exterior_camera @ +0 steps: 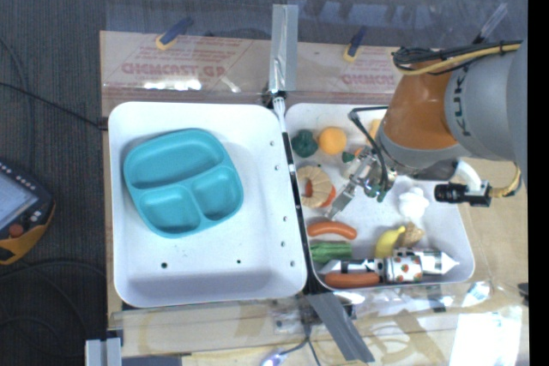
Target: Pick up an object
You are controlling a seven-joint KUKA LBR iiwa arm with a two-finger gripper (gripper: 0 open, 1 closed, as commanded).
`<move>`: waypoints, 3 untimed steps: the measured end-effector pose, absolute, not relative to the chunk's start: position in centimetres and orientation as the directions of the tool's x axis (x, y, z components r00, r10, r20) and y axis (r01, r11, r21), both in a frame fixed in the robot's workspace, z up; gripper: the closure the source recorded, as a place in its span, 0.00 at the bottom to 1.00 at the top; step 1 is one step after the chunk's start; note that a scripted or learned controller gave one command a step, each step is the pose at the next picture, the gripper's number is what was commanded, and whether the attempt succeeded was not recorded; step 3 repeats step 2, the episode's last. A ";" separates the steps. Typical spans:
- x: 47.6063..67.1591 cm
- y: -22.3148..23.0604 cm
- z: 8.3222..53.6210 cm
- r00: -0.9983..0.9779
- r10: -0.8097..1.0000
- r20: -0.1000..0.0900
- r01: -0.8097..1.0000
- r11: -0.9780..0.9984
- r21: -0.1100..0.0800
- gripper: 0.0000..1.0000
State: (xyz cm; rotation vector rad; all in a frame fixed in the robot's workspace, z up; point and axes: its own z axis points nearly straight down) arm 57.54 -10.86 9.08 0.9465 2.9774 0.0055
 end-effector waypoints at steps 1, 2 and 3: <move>65.0 -10.2 9.0 -0.780 0.626 -0.012 0.626 0.780 0.005 0.00; 60.1 -13.6 9.0 -0.817 0.577 -0.012 0.577 0.817 0.004 0.00; 60.1 -13.6 9.0 -0.817 0.577 -0.012 0.577 0.817 0.004 0.00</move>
